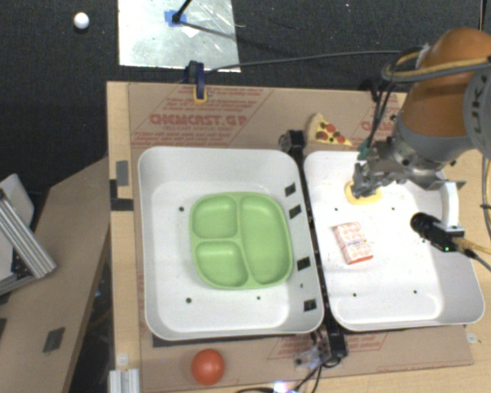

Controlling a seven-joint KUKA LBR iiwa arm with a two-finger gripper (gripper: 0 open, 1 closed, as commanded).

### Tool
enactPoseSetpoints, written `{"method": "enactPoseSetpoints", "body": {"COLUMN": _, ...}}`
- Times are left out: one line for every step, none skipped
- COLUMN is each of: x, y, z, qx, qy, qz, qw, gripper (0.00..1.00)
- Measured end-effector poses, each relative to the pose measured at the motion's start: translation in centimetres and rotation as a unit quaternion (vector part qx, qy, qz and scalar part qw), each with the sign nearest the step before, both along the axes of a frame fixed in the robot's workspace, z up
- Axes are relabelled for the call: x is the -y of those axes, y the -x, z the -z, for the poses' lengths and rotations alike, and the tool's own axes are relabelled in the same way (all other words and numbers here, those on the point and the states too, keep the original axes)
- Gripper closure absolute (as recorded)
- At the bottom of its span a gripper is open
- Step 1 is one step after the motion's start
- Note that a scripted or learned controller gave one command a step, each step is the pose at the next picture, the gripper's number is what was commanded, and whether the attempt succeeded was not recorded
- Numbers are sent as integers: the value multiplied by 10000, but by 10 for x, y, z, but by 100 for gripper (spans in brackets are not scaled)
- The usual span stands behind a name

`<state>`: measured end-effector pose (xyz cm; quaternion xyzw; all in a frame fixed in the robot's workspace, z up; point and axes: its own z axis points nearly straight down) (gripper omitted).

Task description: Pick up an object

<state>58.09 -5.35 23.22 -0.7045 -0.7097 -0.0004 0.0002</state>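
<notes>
The gripper is low over the far left part of the right bin, reaching in from the right on the grey arm with its orange band. Its tip sits directly on top of a small yellow object, which pokes out from beneath it on the near side. Whether the fingers are apart or together cannot be told from here (the wrist and cabling hide them), and nothing can be seen held between them.

Just nearer than the gripper and slightly to its left lies a small packet, white with red print, flat on the floor of the same bin and clear of the tip. To the gripper's right and a little nearer, a black part with a small green light hangs over the bin beside a white bracket.

Beyond the gripper and a bit to its left, outside the bin on the cardboard, rests a pizza slice toy. Well to the gripper's left, the left bin holds a green tray with three compartments, lying flat near the middle. Far nearer and to the left, off both bins on the front edge of the cardboard, sits an orange ball. Far beyond on the left, a foil sheet lies on the dark surface, with a small white ball further left of it.
</notes>
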Motion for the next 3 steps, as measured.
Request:
{"method": "enactPoseSetpoints", "body": {"x": -58, "y": 19, "z": -4, "qx": -3, "qy": -7, "qz": -12, "qw": 10000, "gripper": 100}}
{"method": "enactPoseSetpoints", "body": {"x": -106, "y": 38, "z": 10, "qx": -7, "qy": -7, "qz": -9, "qw": 10000, "gripper": 100}}
{"method": "enactPoseSetpoints", "body": {"x": -159, "y": 69, "z": 11, "qx": -11, "qy": -7, "qz": -12, "qw": 10000, "gripper": 100}}
